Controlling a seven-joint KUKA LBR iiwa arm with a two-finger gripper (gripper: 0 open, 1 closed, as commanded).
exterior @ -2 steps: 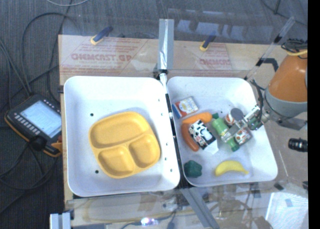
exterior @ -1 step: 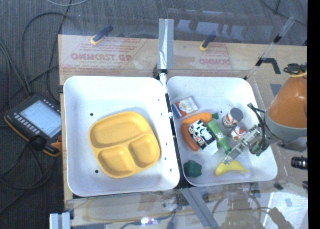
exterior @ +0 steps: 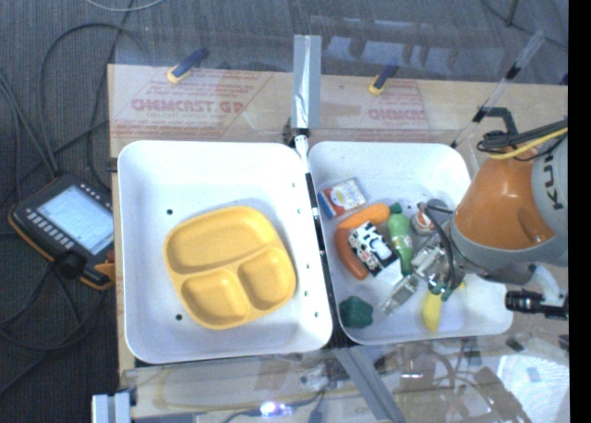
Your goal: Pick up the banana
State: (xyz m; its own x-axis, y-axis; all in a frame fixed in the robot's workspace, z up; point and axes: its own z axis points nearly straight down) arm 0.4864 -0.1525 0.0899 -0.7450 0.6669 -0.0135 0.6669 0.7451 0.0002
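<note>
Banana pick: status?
Gripper low in right bin, fingers spread. Banana beside it, not held. Green bottle close by.

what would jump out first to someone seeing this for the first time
The big yellow divided tray lying alone in the left bin catches the eye first. Next is the arm's orange band over the right bin, where the claw sits low beside the banana among a clutter of small items, including a green bottle and a dark green piece.
</note>
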